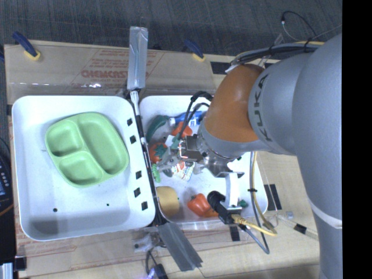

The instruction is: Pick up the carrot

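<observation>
Claw [185,154] low in the right bin [256,199], pushed into a tangle of small bright bits near its middle. My own metal wrist blocks the tips, so I cannot tell whether they are apart or together, and nothing shows as held.

I take the carrot [199,204] to be the plump orange-red lump with a smooth, glossy skin. It lies at the near end of the right bin, below the claw and clear of it. Just to its left sits a tan round roll [167,201], matte like tape, tucked into the bin's corner by the dividing wall. A second orange piece [156,152] rests against that wall beside the claw. It is half hidden in the clutter, and its shape is too broken up to read. Above it lies a dark teal thing [158,123].

The left bin [23,156] is shallow white plastic with rounded corners. It carries a pale green plate [87,149], a soft-cornered oblong moulded into three compartments and set at a slant.

Both bins sit on brown cardboard [87,68] with red print, over the pale wooden table [288,173]. A strip of grey tape [138,57] runs up from the seam between them.
</observation>
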Available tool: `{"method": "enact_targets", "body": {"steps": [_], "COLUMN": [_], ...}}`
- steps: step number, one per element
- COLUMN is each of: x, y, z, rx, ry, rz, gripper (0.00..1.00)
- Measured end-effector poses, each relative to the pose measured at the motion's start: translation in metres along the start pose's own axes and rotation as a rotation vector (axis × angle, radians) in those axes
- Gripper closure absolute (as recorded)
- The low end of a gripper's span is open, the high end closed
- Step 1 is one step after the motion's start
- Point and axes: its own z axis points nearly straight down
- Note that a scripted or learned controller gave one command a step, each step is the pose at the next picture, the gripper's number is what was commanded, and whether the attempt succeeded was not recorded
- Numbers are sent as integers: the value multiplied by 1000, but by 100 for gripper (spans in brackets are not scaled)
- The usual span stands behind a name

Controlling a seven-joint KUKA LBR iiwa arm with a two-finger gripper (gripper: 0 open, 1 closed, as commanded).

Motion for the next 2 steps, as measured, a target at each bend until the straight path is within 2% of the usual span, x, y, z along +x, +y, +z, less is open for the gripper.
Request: {"method": "enact_targets", "body": {"steps": [1,2], "x": [-27,28], "y": [0,55], "z": [-3,-78], "rx": [-6,-6], "ry": [-1,1], "rz": [89,55], "gripper": [0,0]}}
